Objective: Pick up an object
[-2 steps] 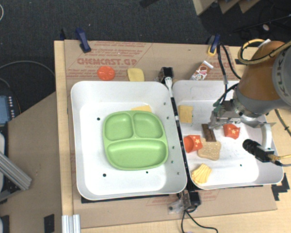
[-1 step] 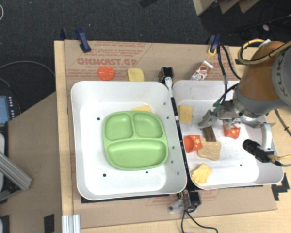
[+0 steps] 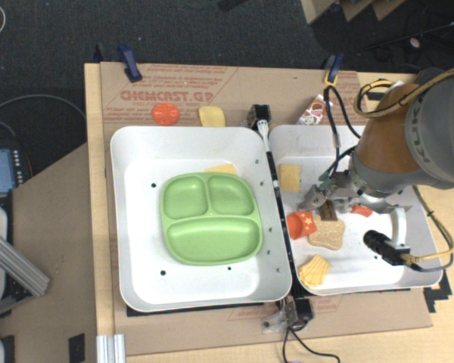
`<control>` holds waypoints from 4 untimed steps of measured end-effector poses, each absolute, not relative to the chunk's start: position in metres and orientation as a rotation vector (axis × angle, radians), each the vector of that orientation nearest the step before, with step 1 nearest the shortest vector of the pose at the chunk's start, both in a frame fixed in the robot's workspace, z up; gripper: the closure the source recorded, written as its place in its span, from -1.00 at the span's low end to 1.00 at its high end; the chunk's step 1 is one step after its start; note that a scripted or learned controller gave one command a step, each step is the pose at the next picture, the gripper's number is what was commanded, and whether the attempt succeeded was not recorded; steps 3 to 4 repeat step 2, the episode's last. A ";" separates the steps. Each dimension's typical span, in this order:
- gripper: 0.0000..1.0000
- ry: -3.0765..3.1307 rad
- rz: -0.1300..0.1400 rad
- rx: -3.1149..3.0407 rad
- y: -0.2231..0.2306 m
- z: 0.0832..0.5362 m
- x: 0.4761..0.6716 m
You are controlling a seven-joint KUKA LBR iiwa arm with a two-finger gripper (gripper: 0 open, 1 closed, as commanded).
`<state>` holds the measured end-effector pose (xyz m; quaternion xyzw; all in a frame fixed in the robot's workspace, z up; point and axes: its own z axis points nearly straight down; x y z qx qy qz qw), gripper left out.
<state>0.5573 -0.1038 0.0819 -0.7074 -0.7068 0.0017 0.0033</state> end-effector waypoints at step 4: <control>1.00 -2.233 -0.015 -2.219 -0.047 0.203 0.542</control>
